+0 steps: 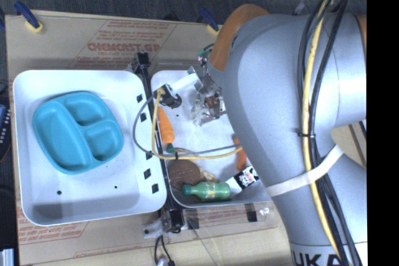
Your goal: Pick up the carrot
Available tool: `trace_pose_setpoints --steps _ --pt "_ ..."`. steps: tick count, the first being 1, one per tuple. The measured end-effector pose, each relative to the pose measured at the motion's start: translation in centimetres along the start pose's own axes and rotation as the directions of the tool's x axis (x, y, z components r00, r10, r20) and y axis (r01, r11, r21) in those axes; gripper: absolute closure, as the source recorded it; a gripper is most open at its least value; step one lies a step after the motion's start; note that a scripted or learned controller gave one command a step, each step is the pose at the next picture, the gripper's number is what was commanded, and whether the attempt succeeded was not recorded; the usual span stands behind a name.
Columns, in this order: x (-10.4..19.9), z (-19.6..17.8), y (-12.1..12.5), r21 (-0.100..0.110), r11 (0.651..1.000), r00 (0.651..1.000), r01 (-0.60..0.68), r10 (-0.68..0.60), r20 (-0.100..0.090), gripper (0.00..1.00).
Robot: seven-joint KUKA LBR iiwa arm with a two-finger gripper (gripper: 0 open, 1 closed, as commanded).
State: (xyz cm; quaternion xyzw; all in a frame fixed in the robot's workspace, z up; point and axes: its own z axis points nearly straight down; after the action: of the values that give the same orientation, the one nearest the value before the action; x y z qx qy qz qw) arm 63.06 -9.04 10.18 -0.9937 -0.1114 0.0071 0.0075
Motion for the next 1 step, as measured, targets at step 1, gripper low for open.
trace_pose_setpoints --steps 1 --pt "0.0 0.04 -0.06 0.001 1.0 1.0 0.003 -0.003 0.001 0.0"
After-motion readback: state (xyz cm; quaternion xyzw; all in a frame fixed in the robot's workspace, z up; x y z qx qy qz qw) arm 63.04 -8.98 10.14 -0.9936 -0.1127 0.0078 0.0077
